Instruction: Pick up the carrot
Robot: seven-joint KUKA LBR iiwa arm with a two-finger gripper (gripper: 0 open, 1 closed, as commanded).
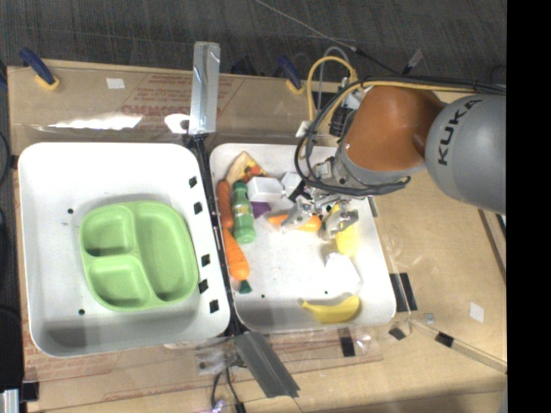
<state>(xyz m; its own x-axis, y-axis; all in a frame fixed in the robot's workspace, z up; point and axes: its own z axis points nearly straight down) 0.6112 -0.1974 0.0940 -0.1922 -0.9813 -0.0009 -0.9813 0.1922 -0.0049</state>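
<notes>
My pincer (320, 218) is down in the right bin (379, 269), in its far middle, over a clutter of small items, and I can't tell how it's set. The carrot (236, 256) lies along the left wall of the right bin, just beside the green bottle (242, 214). A banana (331, 309) sits at the near edge. In the left bin (43, 256), a green divided plate (138, 253).

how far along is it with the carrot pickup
Done: nothing visibly. The carrot lies against the left wall of the right bin, beside the green bottle. In hand: the end effector is low over the bin's middle, by small orange and yellow pieces, apart from the carrot. Left: reaching the carrot, grasping, lifting.
</notes>
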